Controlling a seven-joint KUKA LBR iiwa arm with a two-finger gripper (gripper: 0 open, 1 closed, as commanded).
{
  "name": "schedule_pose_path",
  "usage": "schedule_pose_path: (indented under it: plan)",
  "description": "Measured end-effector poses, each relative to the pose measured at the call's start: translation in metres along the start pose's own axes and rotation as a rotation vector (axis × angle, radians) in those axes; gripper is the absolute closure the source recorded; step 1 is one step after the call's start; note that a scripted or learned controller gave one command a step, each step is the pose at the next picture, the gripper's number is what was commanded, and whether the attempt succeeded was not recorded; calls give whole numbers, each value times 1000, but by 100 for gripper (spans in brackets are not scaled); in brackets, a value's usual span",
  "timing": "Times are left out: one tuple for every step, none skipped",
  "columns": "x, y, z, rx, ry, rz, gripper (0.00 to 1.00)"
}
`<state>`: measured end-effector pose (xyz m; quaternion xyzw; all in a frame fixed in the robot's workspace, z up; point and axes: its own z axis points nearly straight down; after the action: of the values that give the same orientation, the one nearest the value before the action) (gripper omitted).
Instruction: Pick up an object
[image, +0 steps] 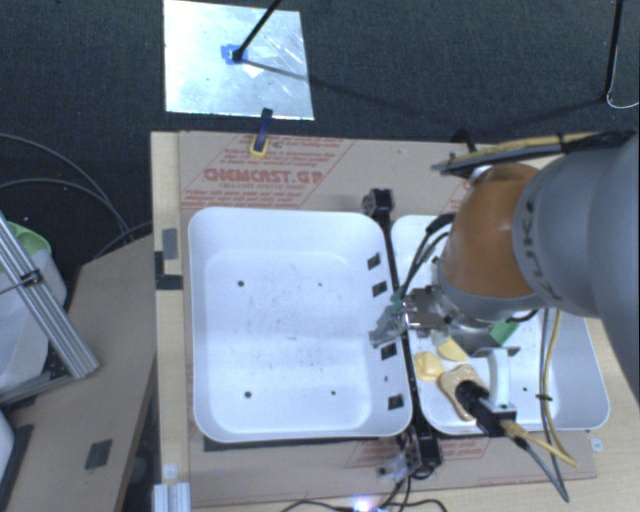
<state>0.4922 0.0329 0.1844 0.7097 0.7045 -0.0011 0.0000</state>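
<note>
From where I stand the left bin (280, 330) gives the most open room, its white floor showing from wall to wall and marked by a few dark specks; the right bin (582, 385) is far tighter, since the grey arm (580, 230) with its orange band (485, 240) hangs over most of it and only the front right part of the floor is plain to see; both bins sit on a cardboard sheet (265, 165) printed in red, whose edges show around them; a row of black clips (378, 262) runs along the seam where the two bins meet. The gripper (388, 328) is right at that seam, over the right rim of the left bin and about halfway along it; whether it is open or closed I cannot tell, as the metal there is small and blurred. The things to pick lie in the right bin, on the arm's side of the seam: a pale yellow piece (428, 366) sits just beside the seam, a little nearer the front edge than the gripper and apart from it; a tan piece (459, 381) lies close against that one, further toward the front; a green thing (506, 330) lies deeper in the bin, half hidden under the wrist.
</note>
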Motion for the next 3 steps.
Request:
schedule_pose_path:
  plan:
    - [11,-4,-144,-20,5,-14,0]
    - [11,-4,-147,-8,2,-16,100]
    - [13,-5,-192,-8,3,-12,100]
